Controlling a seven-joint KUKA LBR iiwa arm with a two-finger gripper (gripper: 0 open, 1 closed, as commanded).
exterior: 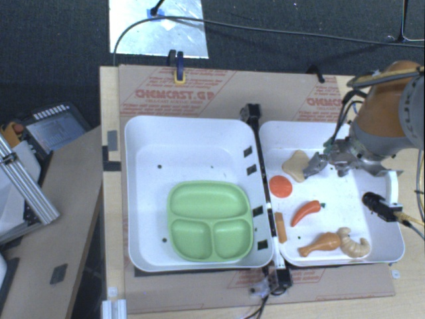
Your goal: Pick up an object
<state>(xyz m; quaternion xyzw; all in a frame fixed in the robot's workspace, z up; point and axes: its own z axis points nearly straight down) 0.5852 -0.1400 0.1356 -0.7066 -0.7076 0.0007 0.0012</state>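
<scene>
Camera view, left to right, placed against the green divided plate [210, 220]: plate low in left bin [143, 178]. Right of it, in right bin [398, 244]: small orange stick [280, 227], orange disc [281, 187], red chili pepper [306, 211], tan piece [297, 165], drumstick [319, 243], pale curled shrimp [354, 244]. Gripper [316, 165] up and right of plate, tips beside tan piece; finger spread and any grasp impossible to tell.

Red print on the cardboard sheet [199, 88] under the bins read "CHEMCAST G P", seen upside down near its far edge. The same red wording appeared partly at the sheet's far right corner, cut off. More red print along the near edge was too small to read.
</scene>
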